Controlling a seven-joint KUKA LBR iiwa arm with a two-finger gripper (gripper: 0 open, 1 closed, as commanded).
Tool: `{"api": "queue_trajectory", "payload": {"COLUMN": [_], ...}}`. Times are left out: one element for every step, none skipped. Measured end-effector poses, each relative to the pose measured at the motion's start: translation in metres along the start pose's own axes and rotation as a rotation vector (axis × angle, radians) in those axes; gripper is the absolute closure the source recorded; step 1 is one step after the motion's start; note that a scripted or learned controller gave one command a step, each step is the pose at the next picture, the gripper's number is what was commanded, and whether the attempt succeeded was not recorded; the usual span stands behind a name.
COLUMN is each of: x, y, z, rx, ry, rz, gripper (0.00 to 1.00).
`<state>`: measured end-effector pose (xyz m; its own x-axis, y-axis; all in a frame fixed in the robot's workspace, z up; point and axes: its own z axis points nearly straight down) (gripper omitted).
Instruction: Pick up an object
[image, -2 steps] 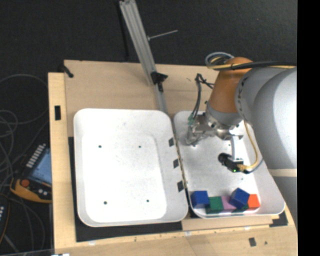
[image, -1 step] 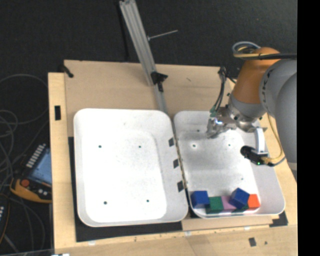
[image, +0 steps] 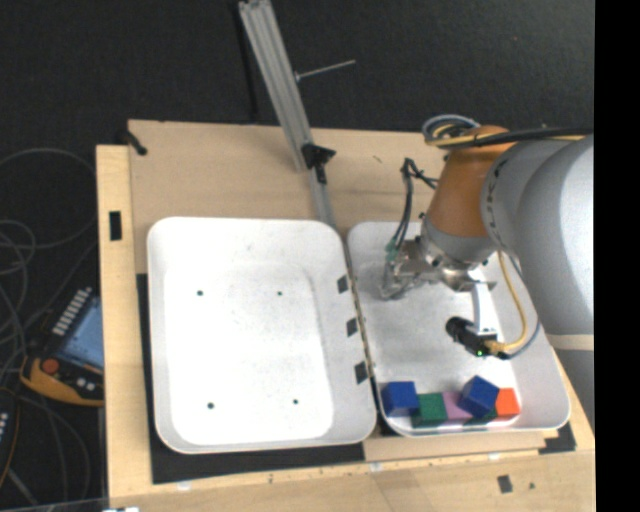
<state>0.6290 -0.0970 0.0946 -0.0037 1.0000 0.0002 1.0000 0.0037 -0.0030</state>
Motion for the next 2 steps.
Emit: {"api": "queue_trajectory", "payload": {"x": [-0.014,-0.059], "y": [0.027,0.046], "z": [-0.003,-0.124], "rx": [-0.006,-0.014], "ry": [-0.001,-0.005], "rz": [0.000,0.005], "gripper": [1.00,1.00]}}
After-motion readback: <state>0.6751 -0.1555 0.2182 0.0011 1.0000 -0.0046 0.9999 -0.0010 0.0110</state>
